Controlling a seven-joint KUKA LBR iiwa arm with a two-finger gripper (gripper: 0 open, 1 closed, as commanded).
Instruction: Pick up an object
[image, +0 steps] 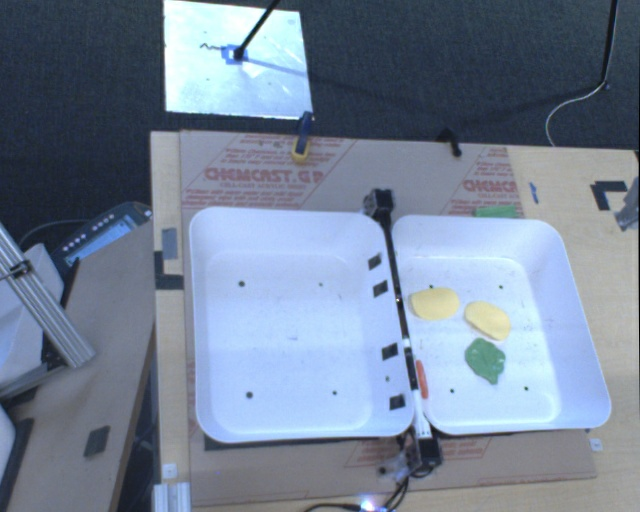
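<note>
In the right bin (556, 262), near its middle, lie a yellow oval (434, 303), a yellow wedge (487, 320) and, nearer the bin's front, a green piece (485, 360). I reach in from the bin's right, so the wedge is probably closest. How wide my grip is, I cannot tell.

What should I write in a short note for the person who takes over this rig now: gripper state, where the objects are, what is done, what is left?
Gripper: only a grey piece of the arm shows at the right edge, away from the bins; nothing is seen held.
Objects: the right white bin holds two flat yellow pieces, a flat green piece below them, and a small orange piece at its left wall.
Done: nothing picked yet.
Left: pick one object.
</note>
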